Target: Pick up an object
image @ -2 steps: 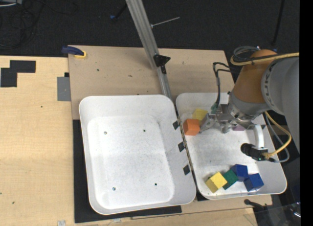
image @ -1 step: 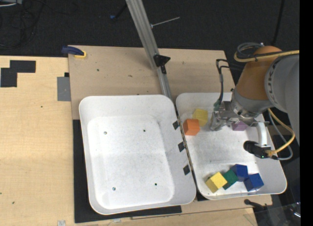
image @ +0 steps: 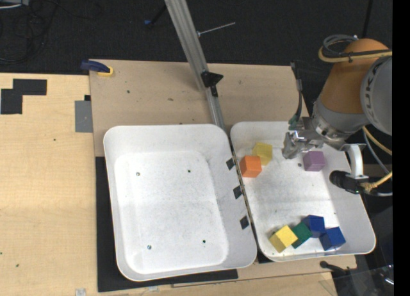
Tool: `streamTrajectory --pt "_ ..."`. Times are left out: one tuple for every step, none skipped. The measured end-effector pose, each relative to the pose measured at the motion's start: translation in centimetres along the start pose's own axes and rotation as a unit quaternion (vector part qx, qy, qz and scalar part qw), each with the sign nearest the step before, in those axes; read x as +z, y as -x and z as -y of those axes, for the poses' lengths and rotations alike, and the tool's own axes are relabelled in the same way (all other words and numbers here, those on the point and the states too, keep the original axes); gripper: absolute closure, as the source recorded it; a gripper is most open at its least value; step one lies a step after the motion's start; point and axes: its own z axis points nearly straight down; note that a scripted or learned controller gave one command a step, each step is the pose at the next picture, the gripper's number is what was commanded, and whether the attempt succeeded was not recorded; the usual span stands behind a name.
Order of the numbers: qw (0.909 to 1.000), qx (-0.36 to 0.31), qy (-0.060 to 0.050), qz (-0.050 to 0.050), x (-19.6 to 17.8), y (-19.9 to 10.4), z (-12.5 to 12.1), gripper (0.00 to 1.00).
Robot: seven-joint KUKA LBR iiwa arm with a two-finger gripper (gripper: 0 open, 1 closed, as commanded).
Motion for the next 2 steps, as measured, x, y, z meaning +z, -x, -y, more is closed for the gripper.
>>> streamTrajectory --pt "1.0 0.0 -0.001 0.0 -4.4 0.0 -0.5 1.0" --pt "1.0 -0.001 0.0 0.0 -9.3 -0.9 -0.3 1.0"
